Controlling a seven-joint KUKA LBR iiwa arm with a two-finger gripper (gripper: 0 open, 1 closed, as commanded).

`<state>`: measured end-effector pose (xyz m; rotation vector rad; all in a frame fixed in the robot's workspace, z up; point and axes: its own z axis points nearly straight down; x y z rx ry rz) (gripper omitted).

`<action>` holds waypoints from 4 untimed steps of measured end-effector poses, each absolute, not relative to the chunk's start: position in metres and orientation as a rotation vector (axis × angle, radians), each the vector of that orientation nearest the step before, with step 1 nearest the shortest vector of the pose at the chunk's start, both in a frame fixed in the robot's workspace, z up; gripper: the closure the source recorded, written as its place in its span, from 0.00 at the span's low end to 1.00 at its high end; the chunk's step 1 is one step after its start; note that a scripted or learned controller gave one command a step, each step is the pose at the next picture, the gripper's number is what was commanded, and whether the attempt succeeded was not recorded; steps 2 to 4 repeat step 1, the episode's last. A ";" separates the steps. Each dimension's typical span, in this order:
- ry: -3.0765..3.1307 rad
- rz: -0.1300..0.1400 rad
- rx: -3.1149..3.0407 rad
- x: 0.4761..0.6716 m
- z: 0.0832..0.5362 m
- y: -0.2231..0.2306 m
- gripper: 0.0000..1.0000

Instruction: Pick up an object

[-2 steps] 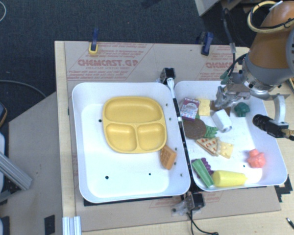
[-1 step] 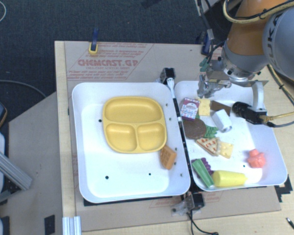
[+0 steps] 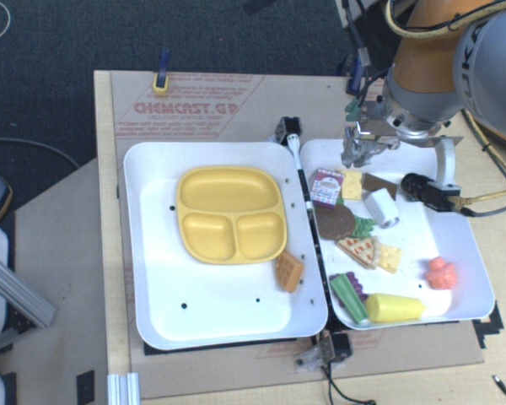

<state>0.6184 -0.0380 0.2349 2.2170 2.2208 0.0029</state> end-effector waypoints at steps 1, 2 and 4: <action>2.221 0.000 2.219 0.626 0.223 -0.033 1.00; 2.221 0.000 2.219 0.626 0.223 -0.033 1.00; 2.221 0.000 2.219 0.626 0.223 -0.033 1.00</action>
